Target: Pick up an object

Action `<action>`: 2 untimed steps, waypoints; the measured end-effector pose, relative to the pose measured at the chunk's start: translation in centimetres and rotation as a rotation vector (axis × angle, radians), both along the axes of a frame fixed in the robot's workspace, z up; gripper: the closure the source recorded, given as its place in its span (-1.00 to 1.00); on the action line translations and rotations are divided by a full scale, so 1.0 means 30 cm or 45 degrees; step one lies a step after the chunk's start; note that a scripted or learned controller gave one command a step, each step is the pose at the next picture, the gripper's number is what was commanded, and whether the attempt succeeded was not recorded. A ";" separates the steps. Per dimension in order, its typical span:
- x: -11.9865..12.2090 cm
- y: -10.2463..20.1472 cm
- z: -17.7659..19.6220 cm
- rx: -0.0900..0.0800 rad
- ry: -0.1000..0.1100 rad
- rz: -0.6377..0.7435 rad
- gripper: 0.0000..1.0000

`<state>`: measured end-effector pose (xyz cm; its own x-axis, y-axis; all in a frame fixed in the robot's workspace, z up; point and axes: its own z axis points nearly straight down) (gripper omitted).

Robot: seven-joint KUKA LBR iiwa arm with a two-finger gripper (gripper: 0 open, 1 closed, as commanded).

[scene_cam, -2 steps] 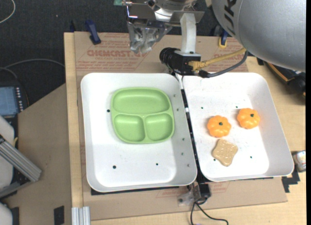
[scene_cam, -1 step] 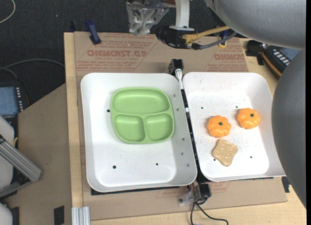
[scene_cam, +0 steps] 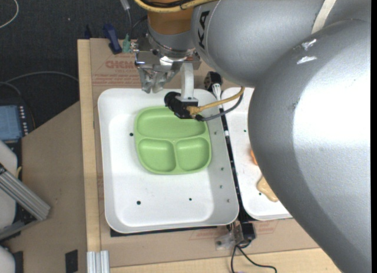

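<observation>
- Tool (scene_cam: 154, 83) of bare metal hangs over the far rim of the left shallow white plastic bin (scene_cam: 159, 204), under the orange band of the big grey arm (scene_cam: 306, 89). From where I stand I cannot tell whether it is spread or pressed together, and nothing shows in its grip.
- Pale green plastic plate with three compartments (scene_cam: 141, 145) lies flat in the far half of that left bin – one wide compartment on the far side, two smaller ones side by side nearer me. Its far edge sits near the tool, apart from it.
- A few small dark dots (scene_cam: 138, 202) mark the bin's white floor around the plate.
- The right shallow white bin (scene_cam: 250, 198) is mostly hidden by the arm; a tan lump (scene_cam: 266, 190) and an orange bit (scene_cam: 254, 157) peek out beside it – too covered to identify.
- Both bins rest on the brown bench (scene_cam: 88, 165).
</observation>
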<state>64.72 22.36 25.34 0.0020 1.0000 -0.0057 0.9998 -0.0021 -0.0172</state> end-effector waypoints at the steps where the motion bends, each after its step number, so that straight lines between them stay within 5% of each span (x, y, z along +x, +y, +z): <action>1: 0.068 0.005 0.396 0.012 -0.039 0.005 1.00; 2: -0.073 0.001 -0.101 0.001 0.000 0.001 1.00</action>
<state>62.53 22.38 22.31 0.0014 1.0000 -0.0049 0.9999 -0.0014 -0.0171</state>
